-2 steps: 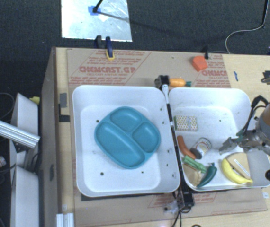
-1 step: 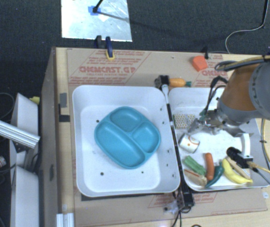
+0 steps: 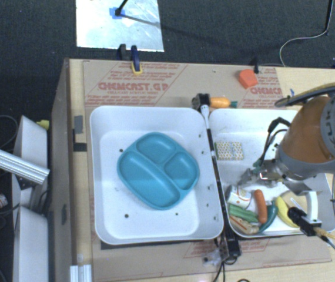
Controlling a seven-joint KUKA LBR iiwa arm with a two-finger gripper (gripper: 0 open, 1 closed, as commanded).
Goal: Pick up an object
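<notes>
Orange carrot (image 3: 261,205) lies just below my claw (image 3: 254,177) in the right bin (image 3: 247,135), and I cannot tell how my claw stands.

Red "CHEMCAST GP" print on the brown bench sheet (image 3: 133,87), partly repeated at right

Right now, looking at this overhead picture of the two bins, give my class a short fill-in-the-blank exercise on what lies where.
1. The blue divided plate lies in the ____ bin of the camera view.
2. The plate has ____ compartments.
3. The orange carrot-shaped toy lies in the bin where the ____ reaches in.
4. Beside the carrot-shaped toy, nearer the camera view's right edge, lies a ____ banana.

Missing words: left; three; arm; yellow
</notes>
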